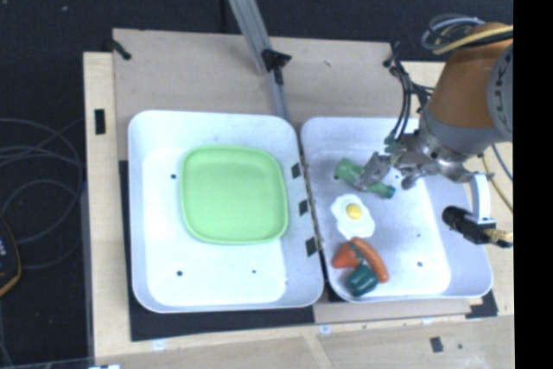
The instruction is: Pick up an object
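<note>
The gripper (378,177) hangs low over the green toy (350,173), just above the fried egg (353,216), likely lining up a grab; I cannot tell its fingers' state.

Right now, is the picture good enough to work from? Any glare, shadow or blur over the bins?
Camera view: even lighting, no strong glare on either white bin; the green plate and fried egg toy read clearly. The image is soft overall, and the gripper is blurred over the green item, so its grasp is hard to judge. Surroundings are dark.
</note>
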### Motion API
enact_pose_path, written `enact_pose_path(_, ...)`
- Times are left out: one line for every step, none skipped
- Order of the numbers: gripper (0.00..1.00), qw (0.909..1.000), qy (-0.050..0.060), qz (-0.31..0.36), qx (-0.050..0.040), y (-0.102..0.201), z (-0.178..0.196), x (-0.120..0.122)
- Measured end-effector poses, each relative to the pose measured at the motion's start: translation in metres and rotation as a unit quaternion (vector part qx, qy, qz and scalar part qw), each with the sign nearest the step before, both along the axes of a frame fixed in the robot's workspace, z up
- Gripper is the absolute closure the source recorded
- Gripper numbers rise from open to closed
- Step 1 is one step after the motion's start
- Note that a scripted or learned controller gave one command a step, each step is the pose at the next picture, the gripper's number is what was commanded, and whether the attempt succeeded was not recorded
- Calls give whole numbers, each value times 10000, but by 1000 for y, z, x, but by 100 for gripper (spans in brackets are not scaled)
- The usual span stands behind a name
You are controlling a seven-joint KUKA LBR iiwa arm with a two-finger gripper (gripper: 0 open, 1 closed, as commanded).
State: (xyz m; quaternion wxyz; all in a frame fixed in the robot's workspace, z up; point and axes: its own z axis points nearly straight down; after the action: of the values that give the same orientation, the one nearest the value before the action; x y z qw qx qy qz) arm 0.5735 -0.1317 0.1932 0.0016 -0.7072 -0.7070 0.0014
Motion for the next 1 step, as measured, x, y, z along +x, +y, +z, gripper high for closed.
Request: enact_pose_path(0, 10000, -6, -3, -1, 3, -42, -1)
